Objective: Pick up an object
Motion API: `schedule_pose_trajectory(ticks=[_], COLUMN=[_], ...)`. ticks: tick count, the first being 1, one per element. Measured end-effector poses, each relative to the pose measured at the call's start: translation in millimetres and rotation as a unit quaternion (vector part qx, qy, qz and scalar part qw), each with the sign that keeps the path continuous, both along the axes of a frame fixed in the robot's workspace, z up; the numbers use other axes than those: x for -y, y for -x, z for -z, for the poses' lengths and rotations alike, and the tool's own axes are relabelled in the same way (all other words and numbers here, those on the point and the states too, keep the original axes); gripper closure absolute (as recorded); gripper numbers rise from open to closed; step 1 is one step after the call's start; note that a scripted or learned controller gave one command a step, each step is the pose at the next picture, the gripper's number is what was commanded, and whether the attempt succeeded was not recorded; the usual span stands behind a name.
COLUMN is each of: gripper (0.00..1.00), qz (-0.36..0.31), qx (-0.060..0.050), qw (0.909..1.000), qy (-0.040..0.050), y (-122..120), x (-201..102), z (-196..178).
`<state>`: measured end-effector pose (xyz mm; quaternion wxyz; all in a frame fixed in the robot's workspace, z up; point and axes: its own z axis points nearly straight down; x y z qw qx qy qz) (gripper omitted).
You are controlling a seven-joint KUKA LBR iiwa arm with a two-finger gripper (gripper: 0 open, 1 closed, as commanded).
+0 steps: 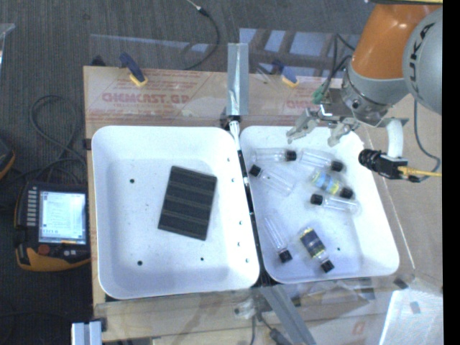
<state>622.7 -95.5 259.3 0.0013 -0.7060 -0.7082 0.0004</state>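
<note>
From my seat I take the right bin (384,254) as my landmark. The arm (399,38), grey with its orange band, comes in over that bin's far right corner. The left bin (115,264) sits flush against the right bin's left wall, and it holds a black ribbed slab (187,202) lying flat and slightly tilted, well apart from the right bin's contents. Outside the left bin, on the side away from the right bin, a handheld controller (54,225) with a lit screen rests on the floor. The gripper (322,129) hangs above the right bin's far edge, its two fingers spread wide with nothing between them. Inside the right bin lie several clear vials with black caps: one vial (274,154) just beneath the gripper near the far wall, another (272,180) toward the left wall, a blue-labelled vial (329,184) near the middle, a clear vial (336,203) just beside it toward the near side, a slim vial (277,239) by the near left, and a dark-labelled vial (313,246) close to the near wall.
</note>
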Motion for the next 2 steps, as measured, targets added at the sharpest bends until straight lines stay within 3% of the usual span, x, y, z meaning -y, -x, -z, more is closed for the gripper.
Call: schedule_pose_trajectory(ticks=[1, 2], gripper=[0.0, 0.0], qz=[-0.026, -0.005], qx=[0.0, 0.002], qw=[0.9997, 1.0], qy=[0.0014, 0.0003], y=[25, 13], x=[68, 96], z=[42, 165])
